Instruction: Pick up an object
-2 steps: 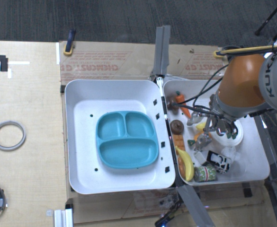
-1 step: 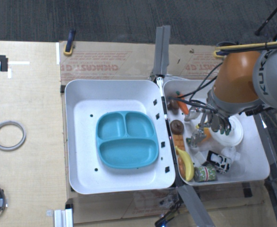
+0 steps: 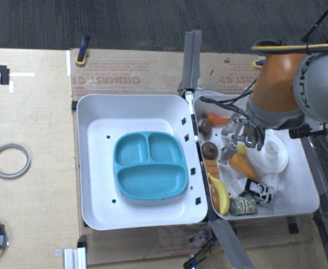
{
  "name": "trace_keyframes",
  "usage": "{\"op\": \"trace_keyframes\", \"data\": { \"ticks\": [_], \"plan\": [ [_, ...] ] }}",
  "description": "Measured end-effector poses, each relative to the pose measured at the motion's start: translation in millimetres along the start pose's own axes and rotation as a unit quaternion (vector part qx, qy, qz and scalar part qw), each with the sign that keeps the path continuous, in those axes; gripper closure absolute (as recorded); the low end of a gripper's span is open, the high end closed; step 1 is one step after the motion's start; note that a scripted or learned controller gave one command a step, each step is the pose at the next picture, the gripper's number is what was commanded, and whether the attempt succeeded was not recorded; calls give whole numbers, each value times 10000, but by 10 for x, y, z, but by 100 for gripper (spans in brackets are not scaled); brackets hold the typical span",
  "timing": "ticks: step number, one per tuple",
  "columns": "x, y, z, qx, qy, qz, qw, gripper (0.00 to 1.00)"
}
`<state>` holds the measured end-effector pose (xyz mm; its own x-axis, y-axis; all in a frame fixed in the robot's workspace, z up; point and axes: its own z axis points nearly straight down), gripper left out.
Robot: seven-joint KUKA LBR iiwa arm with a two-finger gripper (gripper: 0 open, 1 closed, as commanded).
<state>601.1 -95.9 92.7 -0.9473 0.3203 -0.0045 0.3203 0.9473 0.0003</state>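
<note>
My gripper [image 3: 229, 142] hangs low over the middle of the right bin [image 3: 298, 203], its two metal fingers apart and nothing between them. Just right of the fingertips lies an orange carrot [image 3: 245, 165], with a small yellow piece [image 3: 241, 149] at its upper end. Left of the gripper sit two brown round items [image 3: 209, 149] [image 3: 205, 126] and an orange piece [image 3: 218, 119]. Along the bin's left wall lies a yellow banana [image 3: 220, 193] beside an orange strip [image 3: 211, 168]. The arm hides the bin's back right part.
A white cup [image 3: 269, 154] lies right of the carrot. A green can [image 3: 242, 206] and a black-and-white object [image 3: 259, 192] lie near the front. The left bin [image 3: 93, 150] holds a blue divided plate [image 3: 151, 165]. A grey tape ring [image 3: 9, 160] lies on the bench.
</note>
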Motion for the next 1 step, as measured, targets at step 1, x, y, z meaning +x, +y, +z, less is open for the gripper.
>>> {"op": "trace_keyframes", "data": {
  "ticks": [1],
  "plan": [
    [249, -606, 0, 2, 11, 660, 9978, 0]
  ]
}}
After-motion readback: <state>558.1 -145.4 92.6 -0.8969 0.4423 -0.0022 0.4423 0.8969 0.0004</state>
